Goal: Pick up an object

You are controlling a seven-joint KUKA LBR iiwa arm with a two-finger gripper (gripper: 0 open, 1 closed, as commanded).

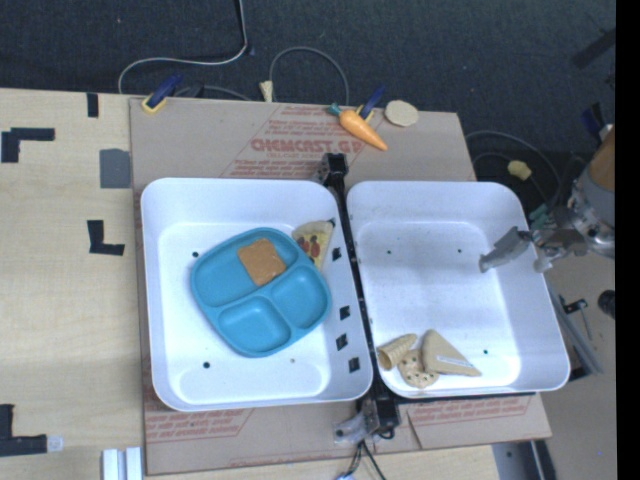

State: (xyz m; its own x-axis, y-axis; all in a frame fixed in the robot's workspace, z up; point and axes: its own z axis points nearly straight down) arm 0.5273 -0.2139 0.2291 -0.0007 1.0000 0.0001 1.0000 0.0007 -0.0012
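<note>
Reaching in from the right, the gripper (pixel 500 255) hangs over the right edge of the right bin (pixel 440 198); whether it is apart or together I cannot tell, and nothing shows in its grasp. At the near end of that bin lie two cone-shaped pieces: a small tan waffle cone (pixel 395 349) touching a pale cone (pixel 447 355), with a spotted cookie-like piece (pixel 417 373) just beside them. These lie well apart from the gripper. In the left bin (pixel 160 268) sits a blue divided tray (pixel 262 293) tilted on a diagonal, with a brown toast-like square (pixel 262 262) in its farther compartment. A pale wedge with dark spots (pixel 316 239) rests just beside the tray's far right rim. Beyond the bins, on the cardboard sheet (pixel 290 143), lie a toy carrot (pixel 361 130) and a small beige disc (pixel 402 114).
</note>
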